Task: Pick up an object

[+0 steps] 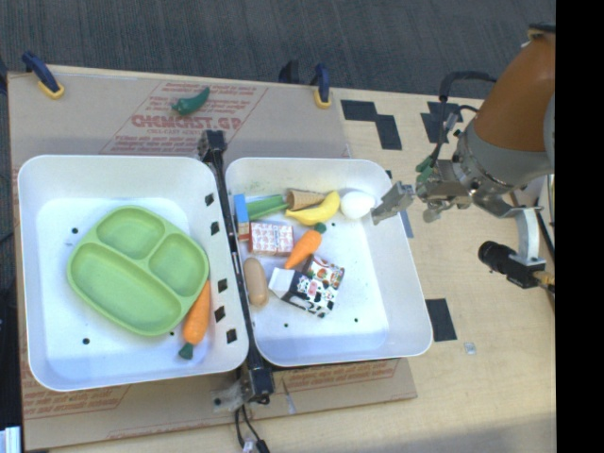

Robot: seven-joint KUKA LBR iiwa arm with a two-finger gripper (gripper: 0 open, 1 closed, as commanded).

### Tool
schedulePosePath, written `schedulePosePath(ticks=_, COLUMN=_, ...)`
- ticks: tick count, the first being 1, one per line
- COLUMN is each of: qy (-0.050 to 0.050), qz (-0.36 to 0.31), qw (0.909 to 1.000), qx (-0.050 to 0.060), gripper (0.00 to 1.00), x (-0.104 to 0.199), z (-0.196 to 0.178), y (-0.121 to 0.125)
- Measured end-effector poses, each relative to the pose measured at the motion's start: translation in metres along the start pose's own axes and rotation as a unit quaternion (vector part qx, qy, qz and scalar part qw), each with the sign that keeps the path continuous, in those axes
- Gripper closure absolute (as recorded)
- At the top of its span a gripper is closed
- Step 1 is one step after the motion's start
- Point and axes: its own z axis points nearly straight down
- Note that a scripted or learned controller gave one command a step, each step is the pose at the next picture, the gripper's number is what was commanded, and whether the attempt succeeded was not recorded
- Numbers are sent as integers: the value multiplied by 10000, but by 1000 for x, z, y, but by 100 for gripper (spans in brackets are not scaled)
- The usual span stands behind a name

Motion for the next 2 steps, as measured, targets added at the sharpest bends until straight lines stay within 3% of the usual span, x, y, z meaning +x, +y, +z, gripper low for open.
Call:
schedulePosePath(ticks=1, qy=10, qz=-9, qw=10000, qx=20, gripper=0, x=34, z=179, y=-39)
schedulePosePath(ticks=2, qy=-3, qz=-38, qw=10000, qx=7, gripper=100, x=33, z=168, y=-38)
